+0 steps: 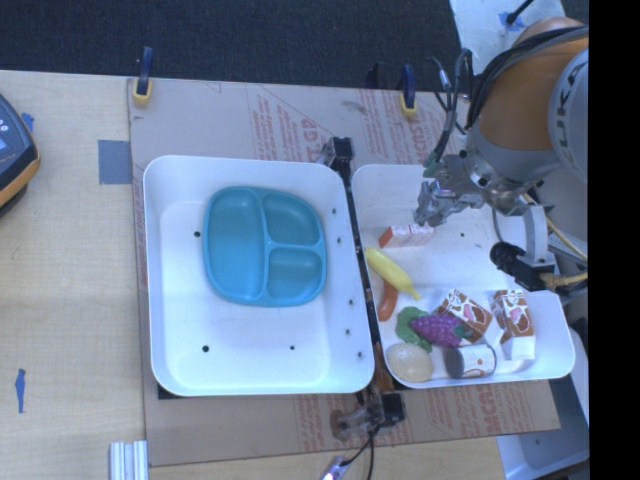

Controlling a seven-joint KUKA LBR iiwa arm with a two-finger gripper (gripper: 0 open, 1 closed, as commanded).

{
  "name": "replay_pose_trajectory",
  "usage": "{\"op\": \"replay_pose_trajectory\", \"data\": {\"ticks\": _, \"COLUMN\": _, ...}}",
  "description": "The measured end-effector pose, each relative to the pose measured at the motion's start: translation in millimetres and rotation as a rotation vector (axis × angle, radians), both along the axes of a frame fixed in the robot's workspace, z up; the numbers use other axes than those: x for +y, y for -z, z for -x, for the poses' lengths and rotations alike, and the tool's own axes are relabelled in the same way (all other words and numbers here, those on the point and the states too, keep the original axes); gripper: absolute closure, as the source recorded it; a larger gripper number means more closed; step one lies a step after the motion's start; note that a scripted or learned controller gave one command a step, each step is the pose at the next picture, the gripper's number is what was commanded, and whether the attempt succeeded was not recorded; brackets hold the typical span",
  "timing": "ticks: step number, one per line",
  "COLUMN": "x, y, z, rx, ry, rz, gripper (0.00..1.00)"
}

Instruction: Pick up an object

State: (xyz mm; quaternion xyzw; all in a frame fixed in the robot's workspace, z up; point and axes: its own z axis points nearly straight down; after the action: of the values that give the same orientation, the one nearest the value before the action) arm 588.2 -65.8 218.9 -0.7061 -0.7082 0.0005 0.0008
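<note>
**Tool poised over a small white-and-orange piece in the right bin**

The tool [432, 211] hangs low over the far part of the right bin [390, 183]; whether it is open or closed I cannot tell from this angle. Just below and beside its tip lies a small white-and-orange item [405, 235], flat on the bin floor and, as far as can be seen, not between anything. Nearer the camera from the tool lie a yellow banana [391, 271], an orange carrot [387, 303], purple grapes [438, 328] on a green leaf, an egg-like piece [408, 362] and two brown-and-white cartons [512, 323]. Well off to the tool's far side, the left bin [160, 268] holds a blue divided plate [264, 245].

The small item looks like light, rigid toy plastic, probably smooth and apt to skid. Taking it across its narrow width, near the middle, seems the safest hold.
</note>
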Motion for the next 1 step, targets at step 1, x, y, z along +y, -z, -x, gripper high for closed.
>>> {"op": "replay_pose_trajectory", "data": {"ticks": 1, "x": -1.9, "y": 27.7, "z": 61.5, "rx": 0.003, "ry": -0.002, "rz": 0.001, "gripper": 1.0}}
